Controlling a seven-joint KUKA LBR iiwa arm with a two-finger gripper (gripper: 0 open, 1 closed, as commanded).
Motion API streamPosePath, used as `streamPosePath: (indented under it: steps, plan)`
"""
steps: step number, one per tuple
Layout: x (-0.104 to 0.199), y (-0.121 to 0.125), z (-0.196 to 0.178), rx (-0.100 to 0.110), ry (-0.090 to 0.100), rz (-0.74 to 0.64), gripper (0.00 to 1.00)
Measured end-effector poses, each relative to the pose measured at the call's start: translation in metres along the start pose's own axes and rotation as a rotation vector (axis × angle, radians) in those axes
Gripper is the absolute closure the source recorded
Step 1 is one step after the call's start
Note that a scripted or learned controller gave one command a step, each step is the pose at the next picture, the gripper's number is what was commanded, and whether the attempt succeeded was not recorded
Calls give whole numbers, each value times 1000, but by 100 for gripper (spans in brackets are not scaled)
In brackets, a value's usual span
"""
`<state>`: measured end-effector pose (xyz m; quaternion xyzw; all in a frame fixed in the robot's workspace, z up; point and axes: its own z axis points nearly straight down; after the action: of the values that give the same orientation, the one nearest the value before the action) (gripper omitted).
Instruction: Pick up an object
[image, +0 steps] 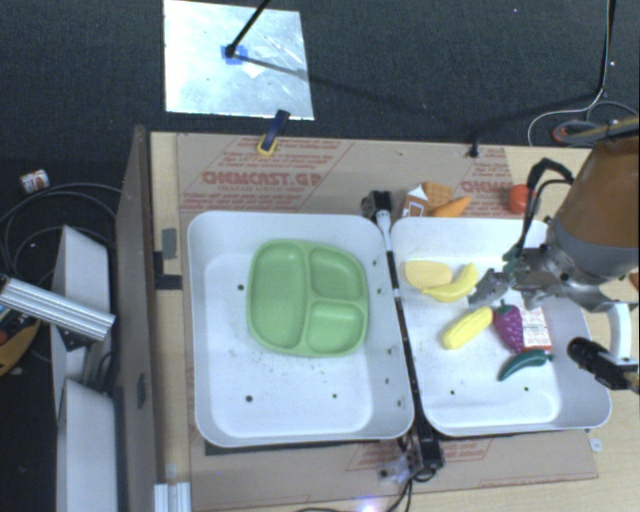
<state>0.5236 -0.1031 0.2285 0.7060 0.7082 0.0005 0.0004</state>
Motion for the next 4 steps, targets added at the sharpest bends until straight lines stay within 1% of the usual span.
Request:
streamPosePath:
  steps: [1,2,3,4]
  plan:
    - [-54,48,2,-6,-3,3,0]
    - [-62,56,149,-5,1,0,0]
    - [-19,33,145,4,2,-3,0]
    - [-22,35,134,-2,0,-1,100]
